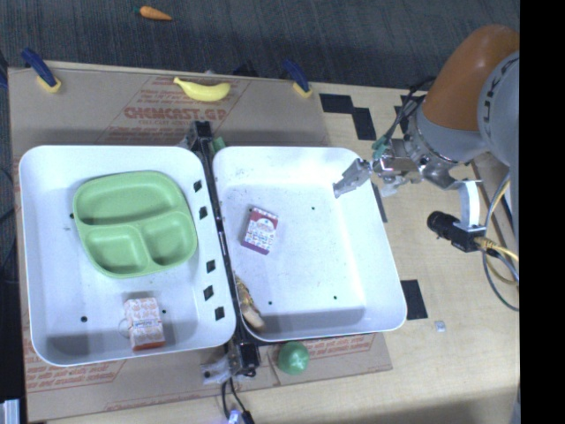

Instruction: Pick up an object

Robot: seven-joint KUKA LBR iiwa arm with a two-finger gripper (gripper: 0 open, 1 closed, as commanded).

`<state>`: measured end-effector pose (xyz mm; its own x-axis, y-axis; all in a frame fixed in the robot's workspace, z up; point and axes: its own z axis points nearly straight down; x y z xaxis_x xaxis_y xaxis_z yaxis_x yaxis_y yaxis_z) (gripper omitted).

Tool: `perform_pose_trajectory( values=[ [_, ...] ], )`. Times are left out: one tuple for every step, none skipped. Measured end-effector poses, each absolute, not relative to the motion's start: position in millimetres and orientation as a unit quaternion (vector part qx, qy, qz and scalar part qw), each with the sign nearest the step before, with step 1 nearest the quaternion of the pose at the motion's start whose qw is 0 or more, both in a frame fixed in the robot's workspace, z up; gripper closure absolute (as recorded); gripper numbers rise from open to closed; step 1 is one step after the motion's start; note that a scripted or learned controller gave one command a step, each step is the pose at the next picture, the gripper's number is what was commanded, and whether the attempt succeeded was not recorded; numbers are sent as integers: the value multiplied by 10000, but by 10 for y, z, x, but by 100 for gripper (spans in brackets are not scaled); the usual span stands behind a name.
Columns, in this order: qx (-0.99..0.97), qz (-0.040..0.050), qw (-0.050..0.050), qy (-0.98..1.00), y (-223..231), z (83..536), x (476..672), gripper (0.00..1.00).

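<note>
Red print on the cardboard sheet [168,113] reads "CHEMCAST GP" (other lettering too blurred).

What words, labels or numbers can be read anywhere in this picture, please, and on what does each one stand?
"CHEMCAST GP": red print on the cardboard sheet behind the left bin, near the banana; the last letters are uncertain.
Red print along the cardboard's front edge: too small to read.
Small purple packet in the right bin: printed label, too blurred to read.
Small carton in the left bin: print too blurred to read.
</note>
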<state>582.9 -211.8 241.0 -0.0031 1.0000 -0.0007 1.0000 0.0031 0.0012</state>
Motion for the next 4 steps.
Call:
perform_pose_trajectory(
  values=[
    [7053, -6, -9, 7089, -2101, 915, 5875, 0],
    [7048, -11, -8, 7094, -2112, 1255, 5229, 0],
    [7042, -10, -12, 7100, -2026, 913, 5847, 0],
    [7052, 2, -8, 7090, -1896, 924, 6571, 0]
  ],
)
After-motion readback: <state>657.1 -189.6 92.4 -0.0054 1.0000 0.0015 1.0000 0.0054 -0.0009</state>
